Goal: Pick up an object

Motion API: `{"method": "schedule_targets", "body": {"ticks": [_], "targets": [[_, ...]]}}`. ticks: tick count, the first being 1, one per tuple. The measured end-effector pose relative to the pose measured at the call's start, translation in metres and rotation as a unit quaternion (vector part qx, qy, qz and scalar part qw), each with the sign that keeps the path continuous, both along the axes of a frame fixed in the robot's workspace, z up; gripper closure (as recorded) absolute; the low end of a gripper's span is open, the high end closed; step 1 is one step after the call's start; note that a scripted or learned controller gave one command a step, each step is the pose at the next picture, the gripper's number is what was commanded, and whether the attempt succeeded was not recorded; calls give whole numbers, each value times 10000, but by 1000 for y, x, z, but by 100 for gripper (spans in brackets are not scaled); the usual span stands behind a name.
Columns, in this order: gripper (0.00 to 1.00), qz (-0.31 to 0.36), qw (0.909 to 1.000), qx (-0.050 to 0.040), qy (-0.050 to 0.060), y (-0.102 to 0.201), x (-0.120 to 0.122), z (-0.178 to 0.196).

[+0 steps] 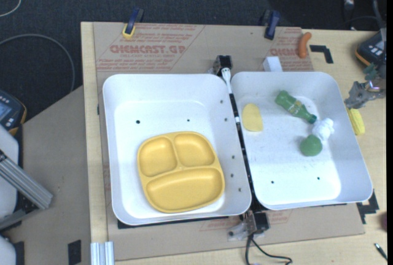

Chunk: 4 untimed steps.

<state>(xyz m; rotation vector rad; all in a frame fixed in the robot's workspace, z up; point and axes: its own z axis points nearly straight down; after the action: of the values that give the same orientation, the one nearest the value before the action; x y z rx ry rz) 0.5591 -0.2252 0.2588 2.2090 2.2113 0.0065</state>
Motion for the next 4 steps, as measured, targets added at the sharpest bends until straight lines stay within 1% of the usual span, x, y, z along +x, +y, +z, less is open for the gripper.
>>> {"method": "schedule_targets", "body": {"ticks": [4], "targets": [[100,12,10000,-42,-69,-1,3,42]]}}
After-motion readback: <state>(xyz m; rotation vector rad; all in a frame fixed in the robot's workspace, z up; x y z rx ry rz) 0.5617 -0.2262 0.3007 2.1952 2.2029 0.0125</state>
